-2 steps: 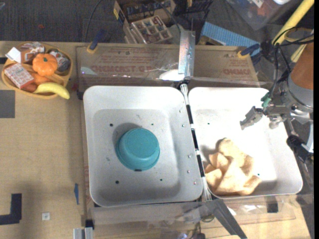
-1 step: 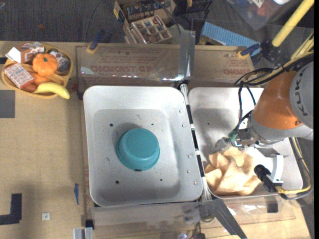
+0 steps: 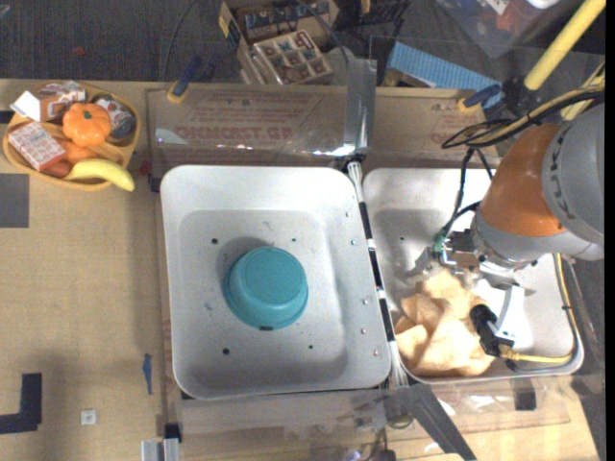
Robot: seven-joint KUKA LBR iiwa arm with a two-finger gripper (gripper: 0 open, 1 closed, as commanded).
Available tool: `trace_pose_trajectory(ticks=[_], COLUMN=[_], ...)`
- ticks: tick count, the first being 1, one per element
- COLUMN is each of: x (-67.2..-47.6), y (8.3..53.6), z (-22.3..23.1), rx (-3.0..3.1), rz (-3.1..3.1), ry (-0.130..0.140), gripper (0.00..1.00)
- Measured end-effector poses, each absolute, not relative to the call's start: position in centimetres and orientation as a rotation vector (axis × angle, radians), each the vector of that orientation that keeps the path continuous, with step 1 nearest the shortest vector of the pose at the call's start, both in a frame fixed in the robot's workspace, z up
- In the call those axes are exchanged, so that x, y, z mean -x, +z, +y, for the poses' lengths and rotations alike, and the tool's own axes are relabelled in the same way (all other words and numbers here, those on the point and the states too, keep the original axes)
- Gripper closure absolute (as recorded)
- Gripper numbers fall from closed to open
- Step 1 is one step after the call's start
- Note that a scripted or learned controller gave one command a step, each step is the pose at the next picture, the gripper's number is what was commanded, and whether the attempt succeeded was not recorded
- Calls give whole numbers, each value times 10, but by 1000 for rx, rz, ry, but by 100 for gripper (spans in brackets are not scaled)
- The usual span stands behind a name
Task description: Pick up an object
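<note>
Gripper point(image 3: 468, 275): reaching down into the right bin, sitting just above the tan cloth; whether it is spread, pressed together or pinching anything I cannot tell
Arm point(image 3: 562, 195): coming in from the right, its orange band point(image 3: 519, 190) showing above the wrist, hanging over the right bin
Tan cloth point(image 3: 442, 329): lying crumpled in the near part of the right bin, under and beside the gripper
Right bin point(image 3: 404, 200): sitting beside the left bin, touching it along the middle edge
Left bin point(image 3: 192, 200): holding a teal bowl
Teal bowl point(image 3: 267, 286): resting upside down near the bin's centre, well apart from the gripper
Basket point(image 3: 24, 152): sitting at the bench's far left corner, carrying a banana point(image 3: 101, 172) and a small pumpkin point(image 3: 86, 123)
</note>
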State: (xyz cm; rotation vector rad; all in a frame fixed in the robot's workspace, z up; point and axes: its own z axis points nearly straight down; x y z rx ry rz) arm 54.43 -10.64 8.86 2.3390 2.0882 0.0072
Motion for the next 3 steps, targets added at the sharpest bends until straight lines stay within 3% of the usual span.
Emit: trace_pose_trajectory(ticks=[1, 2, 3], x=[-556, -553, -553], y=[88, 88, 99], z=[-139, -189, -190], rx=[-2345, -2344, -2345], rz=[2083, 2082, 2077], ry=[8, 5, 8], gripper=[0, 0, 100])
